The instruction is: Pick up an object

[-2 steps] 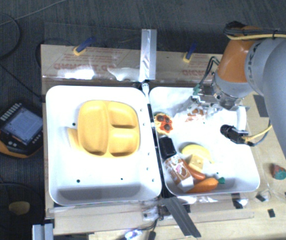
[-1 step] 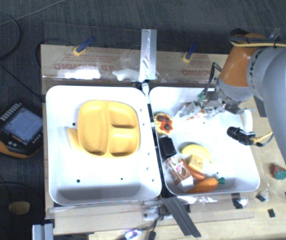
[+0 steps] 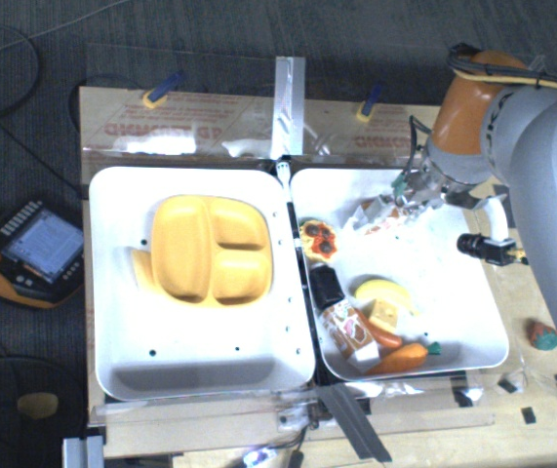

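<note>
Gripper [image 3: 417,191], grip state you cannot tell, above right bin [image 3: 473,300]; yellow tray [image 3: 210,247] in left bin [image 3: 122,349]; dark carpet [image 3: 24,66] around the bench.

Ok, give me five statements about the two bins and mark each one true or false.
1. The yellow divided tray lies in the left bin. True.
2. The carrot lies in the left bin. False: it lies in the right bin, near its front edge.
3. The claw is over the right bin's far part. True.
4. The claw is gripping the carrot. False: the carrot lies far from it, at the bin's near edge.
5. The black item lies close to the wall between the bins. True.
</note>
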